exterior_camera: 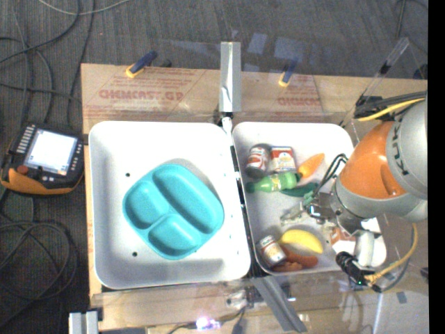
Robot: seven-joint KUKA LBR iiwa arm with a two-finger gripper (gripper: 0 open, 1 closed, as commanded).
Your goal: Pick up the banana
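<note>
Banana point(303, 241) lies in the right bin point(243, 186); my gripper point(304, 210) hovers just above it; finger state I cannot tell.

Both bins, the left bin point(104, 207) and the right bin point(259, 218), are white; the left one bears a turquoise divided plate point(174, 209). The right bin contains a yellow banana point(302, 241), a green bottle point(272, 183), an orange carrot point(311, 164), a red-and-white can point(258, 158) and a red-and-white packet point(283, 160). The arm point(382, 172) is grey with an orange band, the bench board point(139, 92) is tan with faded red lettering, and the handheld pendant point(45, 160) is orange and black with a pale screen.
</note>
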